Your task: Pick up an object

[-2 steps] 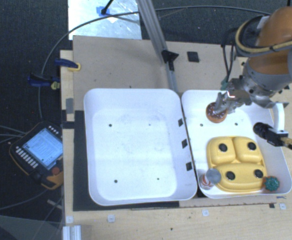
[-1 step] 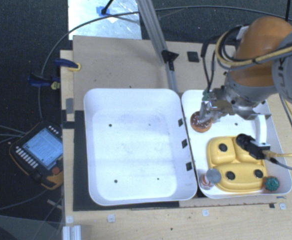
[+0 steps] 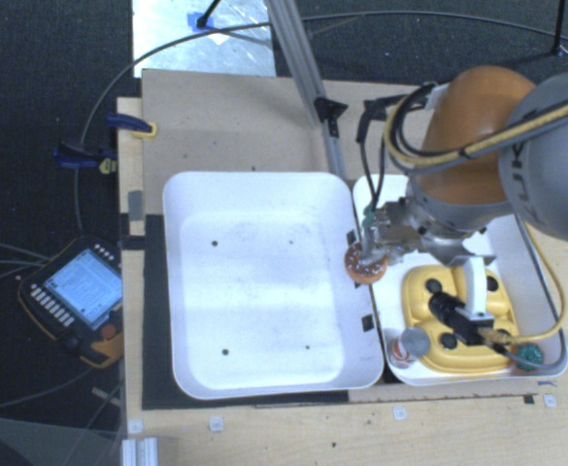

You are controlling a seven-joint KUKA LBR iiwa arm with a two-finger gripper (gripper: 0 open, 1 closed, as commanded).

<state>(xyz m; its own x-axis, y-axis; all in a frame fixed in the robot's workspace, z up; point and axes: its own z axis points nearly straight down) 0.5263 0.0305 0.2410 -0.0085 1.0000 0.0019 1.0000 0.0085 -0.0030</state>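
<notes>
Crowding the right bin (image 3: 546, 304), a yellow toy (image 3: 458, 333) lies beside the claw (image 3: 373, 250).

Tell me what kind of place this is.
Probably a robotics lab test bench: a grey and orange arm reaches over two white bins, a teach pendant lies on the floor, and cables trail around.

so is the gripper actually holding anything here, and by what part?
Cannot be told. The gripper sits right above a small brown round object at the right bin's left edge, but no grasp shows.
</notes>
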